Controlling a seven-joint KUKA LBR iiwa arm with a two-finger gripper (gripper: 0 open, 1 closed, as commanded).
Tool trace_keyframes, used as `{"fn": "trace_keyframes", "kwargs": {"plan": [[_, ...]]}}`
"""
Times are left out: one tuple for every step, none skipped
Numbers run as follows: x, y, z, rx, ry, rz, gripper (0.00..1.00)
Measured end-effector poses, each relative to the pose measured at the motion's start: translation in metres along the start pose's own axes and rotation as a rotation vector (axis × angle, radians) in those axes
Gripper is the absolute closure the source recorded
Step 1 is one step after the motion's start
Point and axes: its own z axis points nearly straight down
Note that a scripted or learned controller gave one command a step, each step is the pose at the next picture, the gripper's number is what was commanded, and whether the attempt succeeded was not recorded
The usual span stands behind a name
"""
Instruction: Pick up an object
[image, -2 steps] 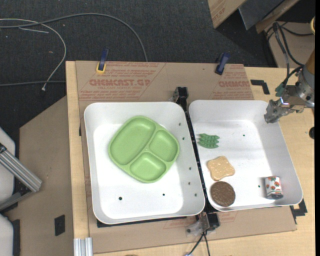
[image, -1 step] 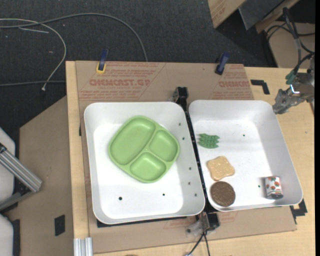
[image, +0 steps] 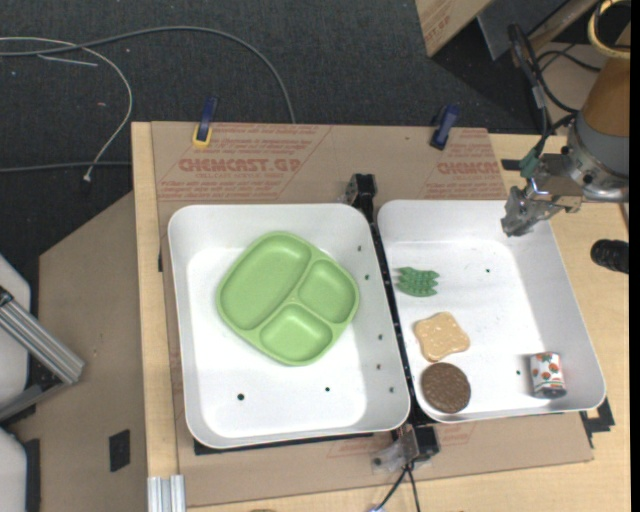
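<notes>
Objects lie loose in the right bin (image: 560, 290): a green toy (image: 417, 282), a tan piece (image: 441, 336), a brown disc (image: 445, 387) and a small can (image: 545, 374). The gripper (image: 520, 215) hovers over the bin's far corner, carrying nothing; its spread cannot be told

Bright, even light falls from overhead, and both white bins (image: 190, 300) glare almost to blown-out white. Shadows are soft and short, tucked under the green divided plate (image: 288, 297) and along the bin rims. The dark floor (image: 90, 110) stays dim. Everything looks slightly soft and grainy, and the arm (image: 600, 130) at the upper right is blurred.
</notes>
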Motion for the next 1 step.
{"fn": "trace_keyframes", "kwargs": {"plan": [[0.0499,0.0055,0.0187,0.000,0.000,0.000,1.00]]}}
